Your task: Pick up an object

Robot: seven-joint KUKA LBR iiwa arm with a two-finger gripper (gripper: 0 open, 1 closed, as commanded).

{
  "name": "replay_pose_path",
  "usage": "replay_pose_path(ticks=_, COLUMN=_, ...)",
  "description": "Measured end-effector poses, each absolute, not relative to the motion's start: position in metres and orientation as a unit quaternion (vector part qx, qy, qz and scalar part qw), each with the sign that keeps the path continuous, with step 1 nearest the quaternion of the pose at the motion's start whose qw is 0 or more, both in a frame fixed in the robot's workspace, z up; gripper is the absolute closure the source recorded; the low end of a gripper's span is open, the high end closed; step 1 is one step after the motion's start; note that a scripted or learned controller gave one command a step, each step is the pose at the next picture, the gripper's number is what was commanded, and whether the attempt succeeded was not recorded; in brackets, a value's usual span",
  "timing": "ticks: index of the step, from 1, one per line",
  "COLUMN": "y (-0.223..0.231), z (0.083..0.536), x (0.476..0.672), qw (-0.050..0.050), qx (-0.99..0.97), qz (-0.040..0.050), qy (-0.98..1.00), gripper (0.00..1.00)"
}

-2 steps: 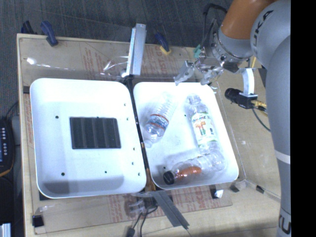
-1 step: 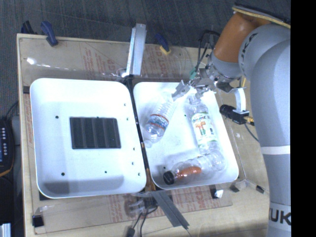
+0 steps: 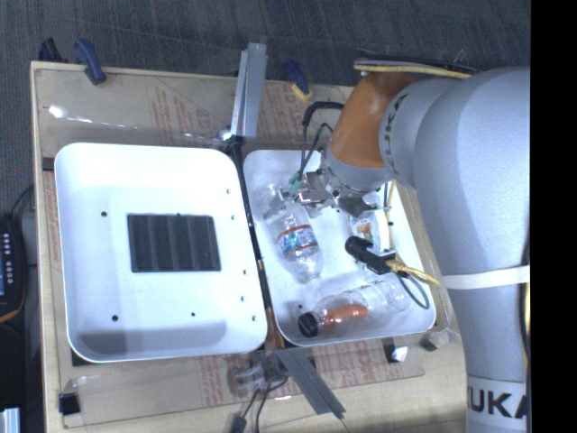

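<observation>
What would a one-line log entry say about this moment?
arm: over right bin | end effector: close to water bottle | capped bottle: lying at near edge

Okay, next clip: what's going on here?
The grey arm reaches in from the right, with its gripper low over the far end of the right bin. A clear water bottle with a blue label lies just beside the gripper. A second clear bottle with a black cap lies along the near wall. No grasp is visible. The left bin holds a dark ribbed panel.
</observation>
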State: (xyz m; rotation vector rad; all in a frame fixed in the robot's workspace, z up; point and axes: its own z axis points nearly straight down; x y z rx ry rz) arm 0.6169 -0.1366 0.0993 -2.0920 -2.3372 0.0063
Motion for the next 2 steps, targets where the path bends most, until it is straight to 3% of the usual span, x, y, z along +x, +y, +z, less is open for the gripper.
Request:
replay_pose_path(ticks=1, y=-0.141, z=0.091, x=0.558, qw=0.002, qx=-0.670, qz=0.0013, qy=-0.743, gripper=0.00)
replay_pose_path(ticks=2, y=-0.141, z=0.102, x=0.558, qw=0.002, qx=-0.668, qz=0.0018, qy=-0.744, gripper=1.00)
